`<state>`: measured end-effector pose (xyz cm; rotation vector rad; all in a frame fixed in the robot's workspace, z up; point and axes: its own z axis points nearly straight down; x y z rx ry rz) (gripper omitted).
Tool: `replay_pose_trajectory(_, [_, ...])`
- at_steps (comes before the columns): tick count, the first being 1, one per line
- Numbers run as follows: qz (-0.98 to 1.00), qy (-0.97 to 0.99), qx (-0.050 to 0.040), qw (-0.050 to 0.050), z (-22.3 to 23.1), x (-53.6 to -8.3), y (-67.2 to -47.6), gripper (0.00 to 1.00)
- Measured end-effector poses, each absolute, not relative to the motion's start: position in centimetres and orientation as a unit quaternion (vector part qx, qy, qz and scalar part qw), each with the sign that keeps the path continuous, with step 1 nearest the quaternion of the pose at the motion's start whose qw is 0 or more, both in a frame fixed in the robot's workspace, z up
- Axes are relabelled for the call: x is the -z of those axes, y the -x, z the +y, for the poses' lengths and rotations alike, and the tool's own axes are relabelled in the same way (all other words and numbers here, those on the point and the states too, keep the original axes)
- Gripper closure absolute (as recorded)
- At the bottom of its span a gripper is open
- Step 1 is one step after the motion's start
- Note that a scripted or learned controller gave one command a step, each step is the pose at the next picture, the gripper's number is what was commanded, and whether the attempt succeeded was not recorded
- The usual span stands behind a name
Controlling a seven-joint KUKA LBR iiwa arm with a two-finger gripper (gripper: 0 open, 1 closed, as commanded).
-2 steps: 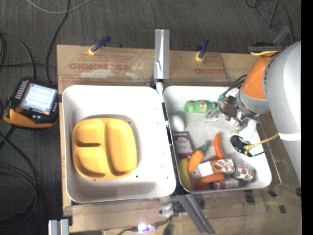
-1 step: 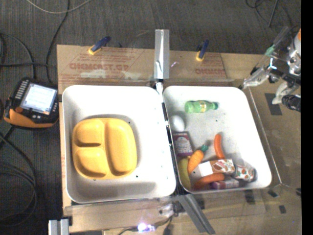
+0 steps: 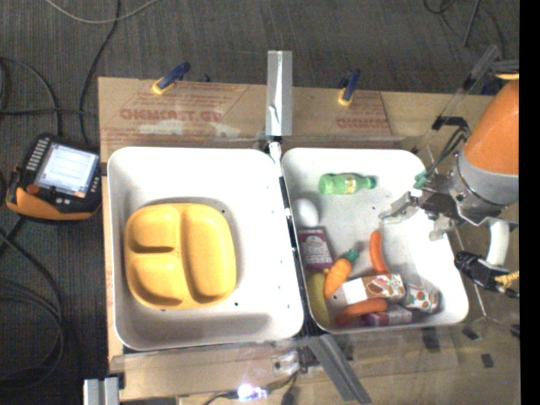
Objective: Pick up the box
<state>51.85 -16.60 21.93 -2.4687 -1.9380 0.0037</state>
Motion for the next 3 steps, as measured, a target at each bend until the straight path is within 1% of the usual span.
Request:
replay_pose_trajectory(1, [-0.619,0.786,0.0071,-0.008,-14.8,-10.4,-49.3,0.0])
replay_pose_trajectory(2, [-0.632,0.775,0.0088,-0.007,-20.3,-9.4,-49.3,0.0])
replay_pose_trajectory(3, [-0.57,0.821,0.0038,-0.003,-19.6,-9.2,-50.8,0.0])
